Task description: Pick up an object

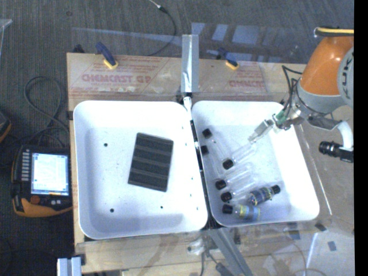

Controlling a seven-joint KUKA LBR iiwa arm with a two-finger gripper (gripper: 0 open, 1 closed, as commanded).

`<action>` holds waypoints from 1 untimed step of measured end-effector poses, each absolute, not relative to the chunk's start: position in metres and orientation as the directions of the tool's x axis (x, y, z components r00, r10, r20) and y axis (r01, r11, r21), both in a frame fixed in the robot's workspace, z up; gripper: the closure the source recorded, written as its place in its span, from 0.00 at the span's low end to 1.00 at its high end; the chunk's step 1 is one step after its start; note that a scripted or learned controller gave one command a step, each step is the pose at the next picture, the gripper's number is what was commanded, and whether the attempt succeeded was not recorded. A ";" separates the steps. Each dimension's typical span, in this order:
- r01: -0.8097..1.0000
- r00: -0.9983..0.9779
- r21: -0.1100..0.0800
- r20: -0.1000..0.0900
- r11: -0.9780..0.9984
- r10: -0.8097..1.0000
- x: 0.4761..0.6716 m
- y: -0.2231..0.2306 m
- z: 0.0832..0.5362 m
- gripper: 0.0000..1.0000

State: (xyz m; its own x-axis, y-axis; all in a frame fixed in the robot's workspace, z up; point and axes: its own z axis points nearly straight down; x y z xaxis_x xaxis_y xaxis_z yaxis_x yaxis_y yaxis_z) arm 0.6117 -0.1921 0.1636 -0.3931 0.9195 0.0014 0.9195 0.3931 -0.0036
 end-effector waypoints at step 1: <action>0.902 -0.433 0.000 -0.004 0.433 0.902 0.606 -0.134 0.092 0.00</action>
